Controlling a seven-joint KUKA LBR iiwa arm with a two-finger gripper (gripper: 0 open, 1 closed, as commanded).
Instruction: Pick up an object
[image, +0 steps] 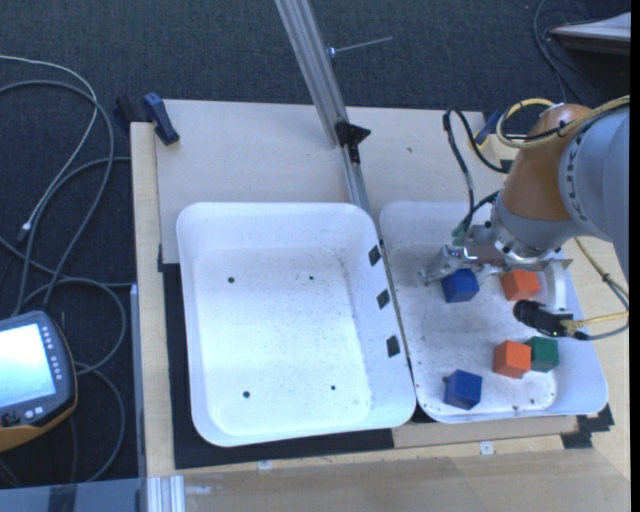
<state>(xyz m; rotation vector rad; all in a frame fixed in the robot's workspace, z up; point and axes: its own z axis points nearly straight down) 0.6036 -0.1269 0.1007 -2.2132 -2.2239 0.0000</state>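
Note:
My gripper (456, 264) hangs low over the upper part of the right bin (432, 330), at the end of the grey arm with its orange band. A blue cube (460, 287) lies directly beneath it, touching or nearly touching the gripper's underside. Just right of that cube, an orange cube (520, 284) is partly covered by the wrist. Toward the bin's front sit another orange cube (511, 358), a green cube (545, 352) against it, and a second blue cube (463, 388).
The left bin (200, 300) stands beside the right one, their rims meeting along a row of black clips (383, 298). A slanted metal post (320, 90) rises behind the bins. Cables (590, 320) trail off the arm at the right.

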